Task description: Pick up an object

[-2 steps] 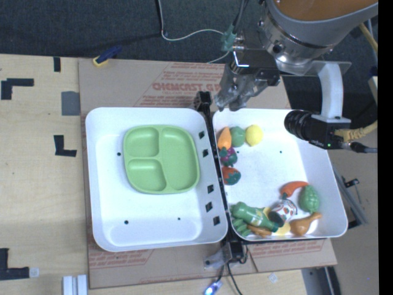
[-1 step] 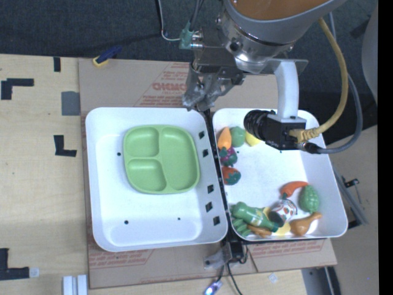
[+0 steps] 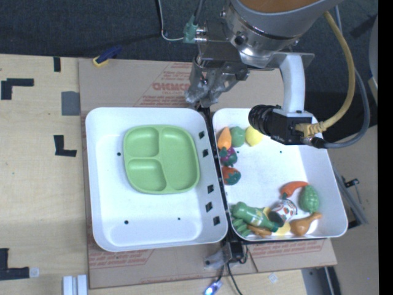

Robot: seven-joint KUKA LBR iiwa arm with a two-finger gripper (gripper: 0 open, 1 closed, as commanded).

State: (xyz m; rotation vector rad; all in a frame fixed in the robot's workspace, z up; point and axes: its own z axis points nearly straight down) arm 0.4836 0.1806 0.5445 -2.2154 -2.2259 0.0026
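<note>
Pincer [image 3: 202,96] hangs at the far edge of the bench, right above the seam where the two bins meet; its metal tips point down at the rims, and whether it is apart or together I cannot tell, since the parts blur into one another. Nothing shows between the tips.

Counting from the pincer: two white bins, the left bin [image 3: 104,165] below and to its left, the right bin [image 3: 319,165] below and to its right. One green divided plate [image 3: 161,158] with three compartments lies in the left bin, well apart from the tips. Toy foods lie in the right bin. Nearest, just below and right of the tips, stand one orange carrot [image 3: 224,136] and one yellow lemon [image 3: 253,136]; under them one dark purple-and-green piece [image 3: 229,157] and one red-orange piece [image 3: 231,176]. Far below, at the near rim, sits a heap: one green vegetable [image 3: 245,212], one green leafy piece [image 3: 310,198], one tan pear-shaped piece [image 3: 302,225], and a few more too tangled to count.

One black cylinder [image 3: 274,123] on the arm juts over the right bin, beside the lemon.

Bins rest on brown cardboard [image 3: 138,82] printed in red, on a pale wooden bench [image 3: 37,165] with black marks. Dark carpet [image 3: 73,11] lies beyond, and cables [image 3: 161,17] cross it.
</note>
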